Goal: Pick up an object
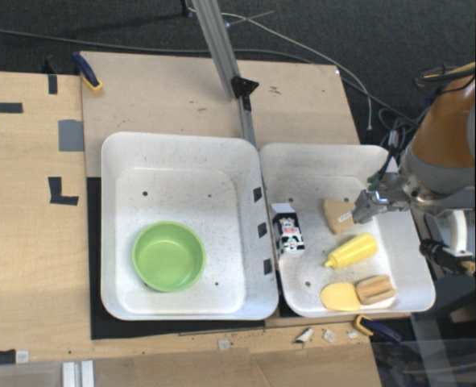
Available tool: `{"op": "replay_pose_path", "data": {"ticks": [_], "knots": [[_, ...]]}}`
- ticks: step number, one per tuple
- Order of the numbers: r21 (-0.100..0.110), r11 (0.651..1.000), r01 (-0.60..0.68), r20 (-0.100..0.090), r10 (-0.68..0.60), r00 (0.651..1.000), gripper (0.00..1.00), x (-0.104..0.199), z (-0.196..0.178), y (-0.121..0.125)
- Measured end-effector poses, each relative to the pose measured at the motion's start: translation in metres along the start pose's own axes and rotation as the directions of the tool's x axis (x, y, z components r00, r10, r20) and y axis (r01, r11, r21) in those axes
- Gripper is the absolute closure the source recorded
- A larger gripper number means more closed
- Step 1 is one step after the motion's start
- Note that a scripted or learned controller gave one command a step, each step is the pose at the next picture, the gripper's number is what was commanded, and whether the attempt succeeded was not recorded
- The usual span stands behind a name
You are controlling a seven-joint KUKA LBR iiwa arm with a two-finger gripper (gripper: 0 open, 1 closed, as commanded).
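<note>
The right bin (318,168) holds a tan wedge-shaped piece (335,214), a yellow mustard bottle (352,251) lying on its side, a small black-and-white carton (287,233), and a yellow-and-brown bread-like piece (358,291) near the front rim. My gripper (365,208) hangs over the right bin's right half, right beside the tan wedge's right edge. Nothing shows between its tips. The grey and orange arm (443,143) reaches in from the right.
A green bowl (168,255) sits in the left bin (141,168) toward its front left. A metal pole (221,47) slants down to the divider between the bins. Cables run across the back right of the bench.
</note>
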State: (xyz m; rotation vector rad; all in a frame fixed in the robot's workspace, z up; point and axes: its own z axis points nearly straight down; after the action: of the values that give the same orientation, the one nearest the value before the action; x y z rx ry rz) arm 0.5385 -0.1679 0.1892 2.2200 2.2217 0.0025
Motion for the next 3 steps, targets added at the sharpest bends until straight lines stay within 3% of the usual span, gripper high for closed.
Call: {"op": "replay_pose_path", "data": {"ticks": [1,3], "knots": [[-0.003,1.0,0.0,0.0,0.0,1.0,1.0,0.001,-0.065,0.0],[0.008,1.0,0.006,-0.002,-0.006,1.0,1.0,0.109,-0.038,0.012]]}}
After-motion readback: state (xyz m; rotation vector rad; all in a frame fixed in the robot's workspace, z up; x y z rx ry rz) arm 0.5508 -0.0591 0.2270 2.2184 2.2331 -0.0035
